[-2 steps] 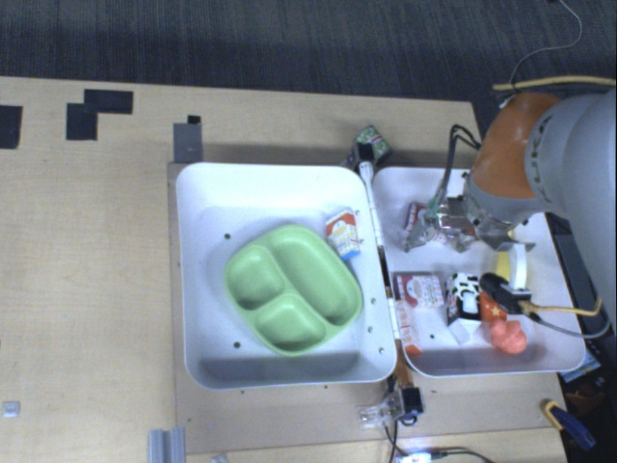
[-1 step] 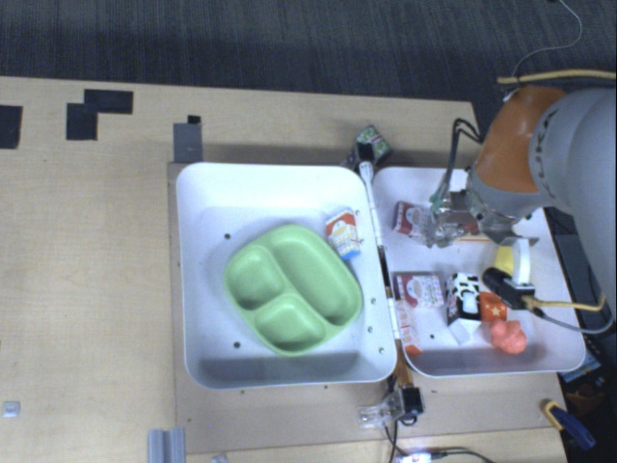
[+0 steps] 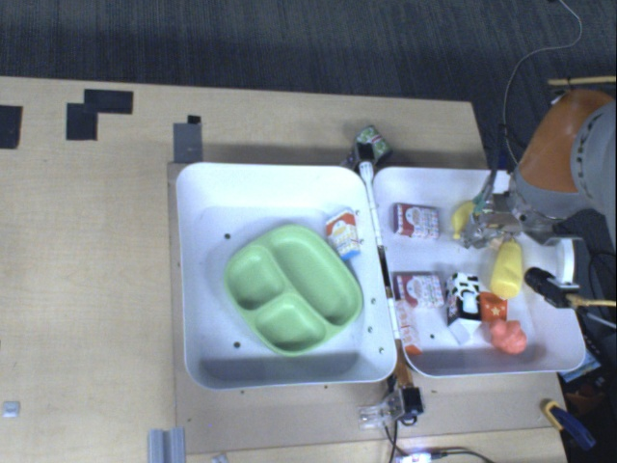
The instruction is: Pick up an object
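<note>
My gripper (image 3: 490, 222) hangs low over the back of the right bin (image 3: 569, 355), under the grey arm with its orange band (image 3: 559, 148). Just to its left, touching or nearly touching it, lies a small yellow object (image 3: 463, 218). Right below the gripper is a longer yellow piece (image 3: 507, 268). The same bin holds two red-and-white cartons (image 3: 415, 221) (image 3: 417, 289), a black-and-white box (image 3: 466, 297), a small orange box (image 3: 493, 308) and a red lumpy toy (image 3: 508, 337).
The left bin (image 3: 198, 258) holds a green divided plate (image 3: 292, 286) and a small red, white and blue carton (image 3: 343, 234) near its right wall. A green-black item (image 3: 370, 146) sits on the bench behind the bins. Cables run at the right.
</note>
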